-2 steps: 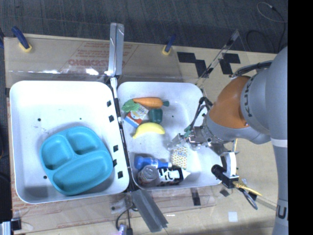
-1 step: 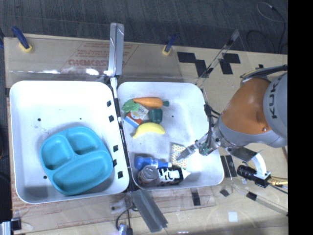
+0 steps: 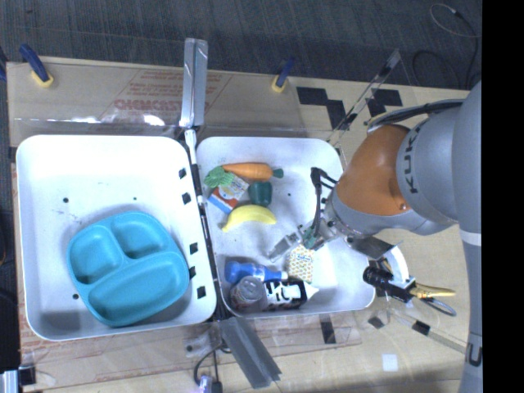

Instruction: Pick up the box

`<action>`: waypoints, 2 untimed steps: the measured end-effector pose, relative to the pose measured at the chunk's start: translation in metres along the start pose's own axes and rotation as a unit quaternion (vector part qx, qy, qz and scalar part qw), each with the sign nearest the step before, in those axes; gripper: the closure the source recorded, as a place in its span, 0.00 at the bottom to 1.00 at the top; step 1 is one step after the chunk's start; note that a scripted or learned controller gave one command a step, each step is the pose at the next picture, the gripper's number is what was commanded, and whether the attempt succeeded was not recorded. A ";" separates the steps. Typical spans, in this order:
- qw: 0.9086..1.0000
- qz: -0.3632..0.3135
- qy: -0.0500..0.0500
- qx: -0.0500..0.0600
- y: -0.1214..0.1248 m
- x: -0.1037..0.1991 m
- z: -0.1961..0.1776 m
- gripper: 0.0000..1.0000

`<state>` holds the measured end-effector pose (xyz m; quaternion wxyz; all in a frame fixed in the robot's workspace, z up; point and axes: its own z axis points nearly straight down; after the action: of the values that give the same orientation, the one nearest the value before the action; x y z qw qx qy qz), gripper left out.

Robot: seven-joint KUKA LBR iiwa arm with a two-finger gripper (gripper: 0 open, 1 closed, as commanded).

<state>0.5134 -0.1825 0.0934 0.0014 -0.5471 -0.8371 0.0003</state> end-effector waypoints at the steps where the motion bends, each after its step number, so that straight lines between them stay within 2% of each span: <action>1: 0.999 0.033 -0.001 -0.001 0.042 0.024 -0.007 0.00; 2: 0.998 0.067 -0.001 0.000 -0.028 0.017 0.002 0.00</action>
<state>0.4811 -0.1785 0.0913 0.0007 -0.6016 -0.7988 0.0006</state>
